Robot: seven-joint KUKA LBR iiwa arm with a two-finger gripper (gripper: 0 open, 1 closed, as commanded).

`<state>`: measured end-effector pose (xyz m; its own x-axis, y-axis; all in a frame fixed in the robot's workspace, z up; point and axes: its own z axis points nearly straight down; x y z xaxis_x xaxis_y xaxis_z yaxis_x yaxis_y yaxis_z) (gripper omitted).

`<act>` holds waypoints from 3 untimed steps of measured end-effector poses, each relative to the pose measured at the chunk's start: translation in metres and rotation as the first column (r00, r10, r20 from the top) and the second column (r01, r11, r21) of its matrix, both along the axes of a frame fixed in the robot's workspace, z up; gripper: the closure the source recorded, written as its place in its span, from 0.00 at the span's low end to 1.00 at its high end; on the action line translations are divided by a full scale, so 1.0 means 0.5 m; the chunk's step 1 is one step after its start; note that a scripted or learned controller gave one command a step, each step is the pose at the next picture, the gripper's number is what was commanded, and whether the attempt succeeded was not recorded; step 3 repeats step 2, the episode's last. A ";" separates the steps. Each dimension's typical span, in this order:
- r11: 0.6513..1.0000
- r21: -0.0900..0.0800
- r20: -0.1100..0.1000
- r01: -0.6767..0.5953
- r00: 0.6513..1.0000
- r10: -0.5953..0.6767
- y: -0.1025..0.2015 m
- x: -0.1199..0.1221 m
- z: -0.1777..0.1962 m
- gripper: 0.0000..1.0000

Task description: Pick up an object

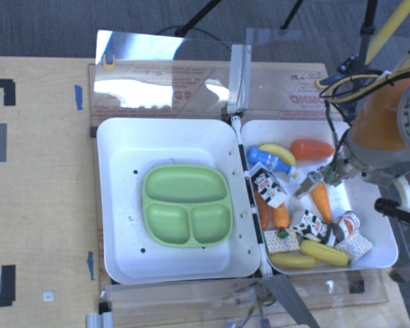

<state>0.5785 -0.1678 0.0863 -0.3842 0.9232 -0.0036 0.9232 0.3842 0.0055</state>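
The right bin [386, 248] holds a heap of toy food. At the back lie a yellow banana [277, 154], a blue bottle [262, 160] and a red-orange piece [313, 147]. A cow-patterned carton [266, 185] sits at the left, with an orange carrot [322, 202] at mid-bin. A corn cob [323, 253] lies at the front. My gripper [312, 180] hangs low over the middle of this bin, just above the carrot's top end and right of the carton. Nothing visibly sits in it.
The left bin [116, 149] holds a green divided plate [188, 205]. The right bin's front also has a black-and-white cow toy [313, 227], a second banana [292, 260], a small red-and-white can [349, 221] and another orange piece [281, 216]. A clear panel [164, 80] stands behind the bins.
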 end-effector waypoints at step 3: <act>0.999 0.000 -0.004 -0.050 0.999 0.050 0.006 0.009 0.220 1.00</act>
